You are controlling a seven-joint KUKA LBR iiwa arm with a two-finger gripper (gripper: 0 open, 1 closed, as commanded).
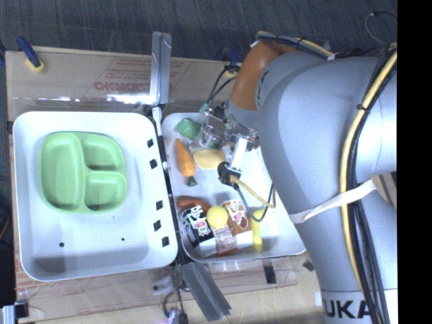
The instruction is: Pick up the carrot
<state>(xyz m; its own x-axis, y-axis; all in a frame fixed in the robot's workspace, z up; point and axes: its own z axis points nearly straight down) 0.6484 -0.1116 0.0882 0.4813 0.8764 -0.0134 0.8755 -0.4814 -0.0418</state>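
Carrot (184, 156) lying ungrasped in the right bin (287, 248), claw (214, 132) poised just beside it, its state impossible to tell; the pick remains undone.

Bench (81, 73) bears 2 white bins (27, 201), side by side.

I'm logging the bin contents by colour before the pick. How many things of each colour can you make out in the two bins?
Green: 2, the divided tray and a small green item
Orange: 1, the carrot
Yellow: 3, a pale lump, a ball, a long piece
Printed, mixed colours: 3 packets
Total: 9; the arm may hide more.
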